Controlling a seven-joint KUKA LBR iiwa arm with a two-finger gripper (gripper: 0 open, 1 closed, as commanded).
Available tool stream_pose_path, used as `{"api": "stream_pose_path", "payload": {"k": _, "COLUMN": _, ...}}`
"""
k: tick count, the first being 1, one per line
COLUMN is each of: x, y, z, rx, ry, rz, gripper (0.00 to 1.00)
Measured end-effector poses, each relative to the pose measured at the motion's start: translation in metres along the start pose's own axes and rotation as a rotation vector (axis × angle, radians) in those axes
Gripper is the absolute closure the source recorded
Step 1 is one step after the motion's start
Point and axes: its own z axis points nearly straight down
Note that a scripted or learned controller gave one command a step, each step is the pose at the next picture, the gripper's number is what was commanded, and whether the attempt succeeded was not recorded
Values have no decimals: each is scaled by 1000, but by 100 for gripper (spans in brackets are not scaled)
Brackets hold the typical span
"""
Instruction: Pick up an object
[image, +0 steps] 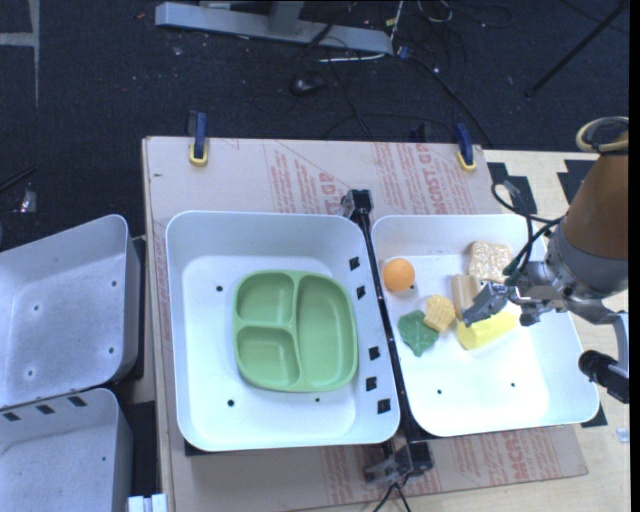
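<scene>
Grey arm with orange band (600, 215) reaching in from the right over the right-hand shallow white bin (520, 400). Claw (492, 303) low over a yellow block (486, 330), touching or just above it; cannot tell whether spread or pressed together. Close by: small yellow corn-like piece (439, 312), green leafy lump (418, 332), orange ball (398, 274), beige textured block (488, 259). In the left-hand white bin (200, 300), a pale green divided plastic tray (296, 331).
</scene>
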Motion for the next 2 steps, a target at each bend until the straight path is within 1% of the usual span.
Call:
{"api": "stream_pose_path", "payload": {"k": 1, "x": 0, "y": -1, "z": 42, "rx": 2, "ry": 0, "rz": 2, "gripper": 0}}
{"api": "stream_pose_path", "payload": {"k": 2, "x": 6, "y": -5, "z": 101, "rx": 0, "ry": 0, "rz": 2, "gripper": 0}}
